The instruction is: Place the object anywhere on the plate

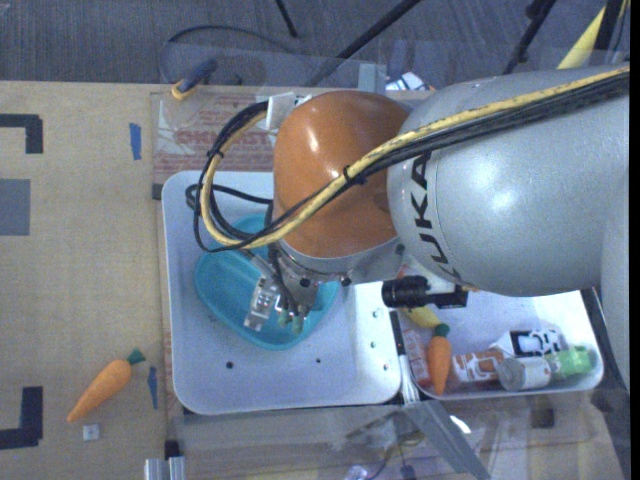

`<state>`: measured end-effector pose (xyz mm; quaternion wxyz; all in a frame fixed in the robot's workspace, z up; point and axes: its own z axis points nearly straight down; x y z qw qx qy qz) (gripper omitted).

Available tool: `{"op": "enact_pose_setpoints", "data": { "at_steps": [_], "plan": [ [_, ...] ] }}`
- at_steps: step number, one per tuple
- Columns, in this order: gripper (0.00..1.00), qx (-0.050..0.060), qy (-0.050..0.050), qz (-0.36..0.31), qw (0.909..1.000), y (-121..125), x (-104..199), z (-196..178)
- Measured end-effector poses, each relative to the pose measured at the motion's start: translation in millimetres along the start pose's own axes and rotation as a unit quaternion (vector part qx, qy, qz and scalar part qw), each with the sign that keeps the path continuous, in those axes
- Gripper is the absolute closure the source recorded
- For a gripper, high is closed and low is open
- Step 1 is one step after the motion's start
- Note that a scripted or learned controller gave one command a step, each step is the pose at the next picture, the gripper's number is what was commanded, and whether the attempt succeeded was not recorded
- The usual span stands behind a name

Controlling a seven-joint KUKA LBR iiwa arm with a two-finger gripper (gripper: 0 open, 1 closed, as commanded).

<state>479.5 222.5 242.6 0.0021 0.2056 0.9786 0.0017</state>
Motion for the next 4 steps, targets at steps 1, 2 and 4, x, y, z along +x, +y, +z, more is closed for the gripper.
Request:
{"op": "enact_pose_setpoints", "data": {
  "at_steps": [1,2,4],
  "plan": [
    [1.0,0.0,0.0,-0.059,0.9983,1.7,-3.3,-12.2],
    [0.0,0.0,0.0,-0.059,0.9983,1.7,-3.3,-12.2],
    [1.0,0.001,0.002,-0.202,0.9793,2.8,1.4,13.3]
  ]
}}
